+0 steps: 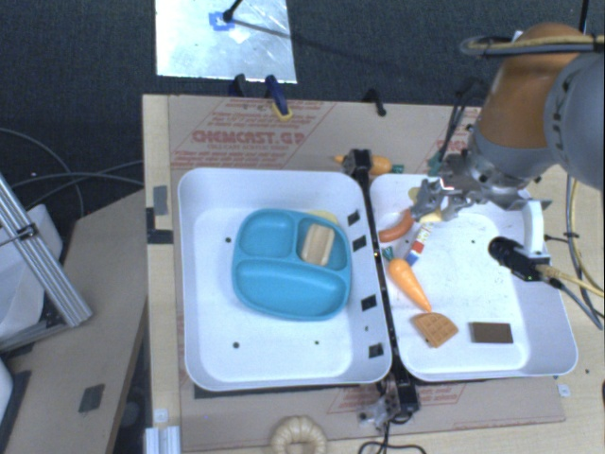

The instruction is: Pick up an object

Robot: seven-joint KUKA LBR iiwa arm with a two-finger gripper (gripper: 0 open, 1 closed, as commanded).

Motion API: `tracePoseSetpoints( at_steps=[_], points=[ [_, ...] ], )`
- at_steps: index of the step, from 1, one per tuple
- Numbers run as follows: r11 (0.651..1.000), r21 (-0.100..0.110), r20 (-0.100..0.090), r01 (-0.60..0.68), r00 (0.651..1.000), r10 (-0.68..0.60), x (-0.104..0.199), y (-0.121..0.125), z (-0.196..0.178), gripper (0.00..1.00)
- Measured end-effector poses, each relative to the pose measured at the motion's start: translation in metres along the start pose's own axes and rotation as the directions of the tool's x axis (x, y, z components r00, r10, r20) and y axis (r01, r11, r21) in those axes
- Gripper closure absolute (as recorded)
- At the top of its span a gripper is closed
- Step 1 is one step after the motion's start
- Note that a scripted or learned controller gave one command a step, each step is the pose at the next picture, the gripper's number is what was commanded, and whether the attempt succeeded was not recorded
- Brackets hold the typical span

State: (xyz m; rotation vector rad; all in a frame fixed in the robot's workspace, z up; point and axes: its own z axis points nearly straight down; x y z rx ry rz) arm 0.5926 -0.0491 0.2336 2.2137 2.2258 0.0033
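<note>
I've got the arm (529, 93) in from the right, with the gripper (437, 200) low over the top left corner of the right bin (544, 353). That corner is crowded: a sausage (397, 225) lies just beside the gripper, a small tube (419, 244) points down from it, and something pale yellow (430, 218) sits right under the metal. From up here I can't tell if the hand is spread or clenched, and I see nothing clearly caught in it.

The carrot (408, 284) lies slantwise below, near the divider. A cracker (434, 329) and a brown block (491, 333) rest well apart toward the near edge, so they look like the easier targets.

In the left bin (203, 348) the blue tray (284, 287) holds a tan piece (317, 245) in its upper right compartment.

My read: it's going for the cluster, and a clean grab there looks doubtful.
</note>
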Motion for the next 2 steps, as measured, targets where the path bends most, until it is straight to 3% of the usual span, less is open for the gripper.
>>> tracePoseSetpoints(
  at_steps=[2],
  points=[
    [1.0,0.001,0.001,0.0,1.0,0.0,-0.0005,0.0067,0.0149,1.0]
  ],
)
